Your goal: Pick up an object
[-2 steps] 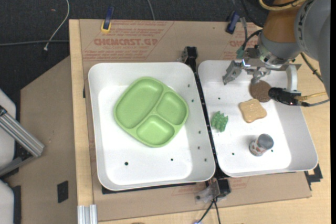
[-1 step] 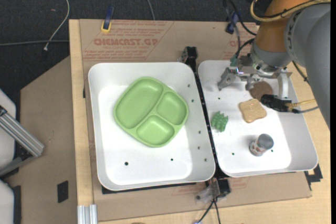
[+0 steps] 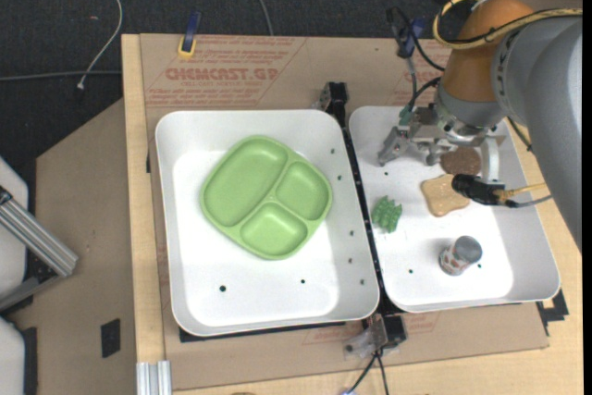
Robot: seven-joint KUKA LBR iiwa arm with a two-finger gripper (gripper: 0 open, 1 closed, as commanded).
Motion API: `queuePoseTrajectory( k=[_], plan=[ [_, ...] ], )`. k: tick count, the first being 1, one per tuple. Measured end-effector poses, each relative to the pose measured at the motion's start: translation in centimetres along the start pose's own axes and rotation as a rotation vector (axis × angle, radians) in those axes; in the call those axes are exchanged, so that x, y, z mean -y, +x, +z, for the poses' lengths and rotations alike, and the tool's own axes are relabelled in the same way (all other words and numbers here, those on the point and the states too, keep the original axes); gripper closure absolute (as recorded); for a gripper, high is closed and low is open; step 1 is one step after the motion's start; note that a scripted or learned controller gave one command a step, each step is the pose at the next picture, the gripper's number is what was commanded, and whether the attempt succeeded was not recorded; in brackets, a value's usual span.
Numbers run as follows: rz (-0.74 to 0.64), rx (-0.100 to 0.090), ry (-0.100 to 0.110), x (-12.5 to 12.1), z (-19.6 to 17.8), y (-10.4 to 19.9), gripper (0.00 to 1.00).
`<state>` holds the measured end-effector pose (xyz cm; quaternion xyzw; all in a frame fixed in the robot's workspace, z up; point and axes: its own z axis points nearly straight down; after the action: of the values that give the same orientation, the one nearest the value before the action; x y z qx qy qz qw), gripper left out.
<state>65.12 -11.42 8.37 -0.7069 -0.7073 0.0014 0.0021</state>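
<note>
Small grey can-like object (image 3: 460, 254) sits nearest, front of right bin (image 3: 518, 287). Green sprig toy (image 3: 386, 215) by the divider, tan bread-like piece (image 3: 443, 195) just under the arm. Gripper (image 3: 413, 141) hangs over the bin's back, nothing visibly held; opening unclear. Left bin (image 3: 185, 291) has a green plate (image 3: 266, 196). Risk: closing on bare floor.

green plate (image 3: 266, 196) | left bin; toast (image 3: 446, 195), broccoli (image 3: 386, 215) | right bin

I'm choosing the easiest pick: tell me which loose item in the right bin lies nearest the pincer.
The tan toast-shaped piece, lying just below the pincer. The green broccoli-like piece sits farther left near the bin's edge, and the small grey can lies farthest toward the front.
</note>
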Motion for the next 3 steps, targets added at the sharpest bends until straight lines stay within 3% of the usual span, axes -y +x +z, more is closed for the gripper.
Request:
queuePoseTrajectory(
  k=[1, 3],
  plan=[
    [0.000, 0.000, -0.005, -0.2, -1.4, 0.0, 1.00],
    [-0.001, 0.003, -0.014, -0.7, -13.5, -0.1, 1.00]
  ],
)
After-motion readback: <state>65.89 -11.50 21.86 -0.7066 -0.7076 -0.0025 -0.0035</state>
